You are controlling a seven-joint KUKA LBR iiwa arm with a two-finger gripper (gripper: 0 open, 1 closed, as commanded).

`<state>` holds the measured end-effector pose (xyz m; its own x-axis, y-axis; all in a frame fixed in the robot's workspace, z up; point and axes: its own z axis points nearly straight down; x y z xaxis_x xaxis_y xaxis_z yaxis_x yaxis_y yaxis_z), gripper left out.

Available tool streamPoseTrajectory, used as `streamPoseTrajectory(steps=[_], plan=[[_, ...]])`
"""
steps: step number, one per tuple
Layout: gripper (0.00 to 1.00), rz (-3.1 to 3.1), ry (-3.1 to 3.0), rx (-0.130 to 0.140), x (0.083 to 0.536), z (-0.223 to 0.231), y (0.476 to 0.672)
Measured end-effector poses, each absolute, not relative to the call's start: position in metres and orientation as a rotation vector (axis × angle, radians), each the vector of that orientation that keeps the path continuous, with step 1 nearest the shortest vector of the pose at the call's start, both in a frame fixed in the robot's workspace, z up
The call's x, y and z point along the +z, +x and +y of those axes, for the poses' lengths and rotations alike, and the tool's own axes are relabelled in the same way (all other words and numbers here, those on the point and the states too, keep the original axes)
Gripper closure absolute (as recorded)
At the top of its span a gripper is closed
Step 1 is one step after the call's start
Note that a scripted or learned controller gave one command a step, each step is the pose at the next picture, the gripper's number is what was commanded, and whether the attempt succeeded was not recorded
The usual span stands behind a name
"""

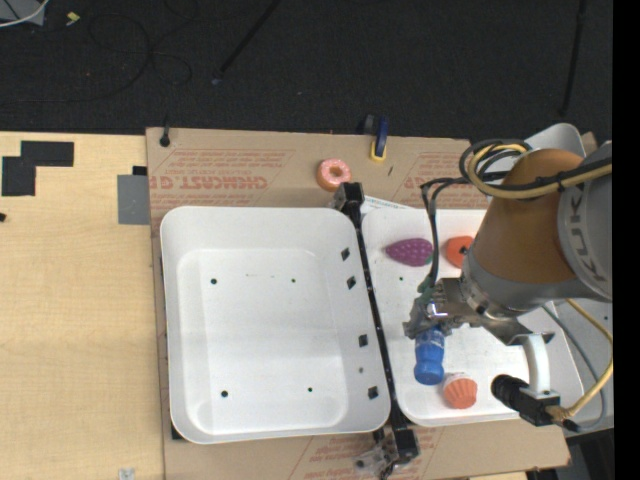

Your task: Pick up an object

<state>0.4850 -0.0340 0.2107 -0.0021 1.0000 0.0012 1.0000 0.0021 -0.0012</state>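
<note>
Right of centre, the arm (540, 238) leans over the right bin (400, 388); left bin (260, 318) alongside. Gripper (432, 320) sits atop a blue object (429, 358), touching; grip state unclear. Purple piece (409, 251), orange ridged piece (460, 393) nearby.

Red printed lettering on the cardboard sheet (250, 168) is too blurred to read.

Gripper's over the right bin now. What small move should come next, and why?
Probably a short straight descent onto the blue object. The gripper sits right at that object's upper end, with the purple object and the orange ones farther off, so blue is the nearest target. Whether the gripper already touches it can't be told from this slant.
</note>
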Motion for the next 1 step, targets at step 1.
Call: streamPoseTrajectory(steps=[1], plan=[[1.0,-2.219,-2.224,0.001,0.2329,-0.0587,0.4756]])
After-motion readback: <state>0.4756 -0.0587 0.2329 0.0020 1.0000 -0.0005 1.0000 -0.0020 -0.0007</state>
